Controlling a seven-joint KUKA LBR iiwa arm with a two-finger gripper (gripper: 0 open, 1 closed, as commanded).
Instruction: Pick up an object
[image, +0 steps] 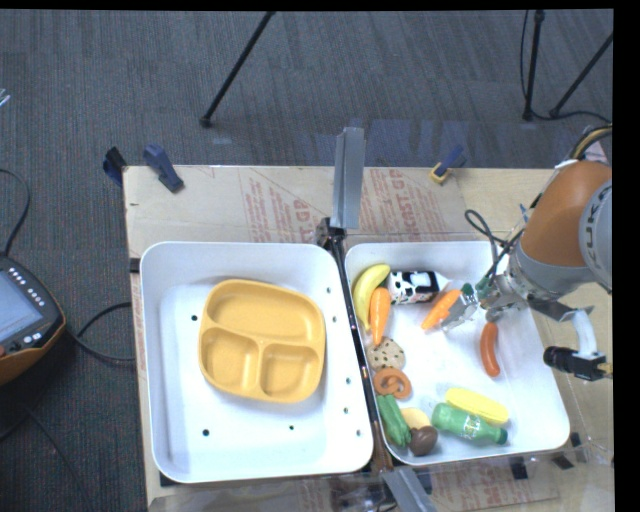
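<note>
Arm reaches in low from the right, pincer (468, 308) beside a carrot (440, 309); grip seemingly open, holding nothing.

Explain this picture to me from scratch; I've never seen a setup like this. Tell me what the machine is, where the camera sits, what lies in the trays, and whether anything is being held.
The picture comes from one fixed camera above a bench, looking down at a slant. The grey and orange shape at the right is a robot arm. Its grasping end, the pincer, is lowered into the right bin, beside a carrot. I cannot tell whether it grips anything, so I would not call anything held.

Two shallow white bins sit side by side. The left bin holds a yellow divided plate. The right bin holds toy foods: a banana, a second carrot, a black and white cow-patterned toy, a sausage, a cookie, a pretzel, a green bottle and a yellow piece.
</note>
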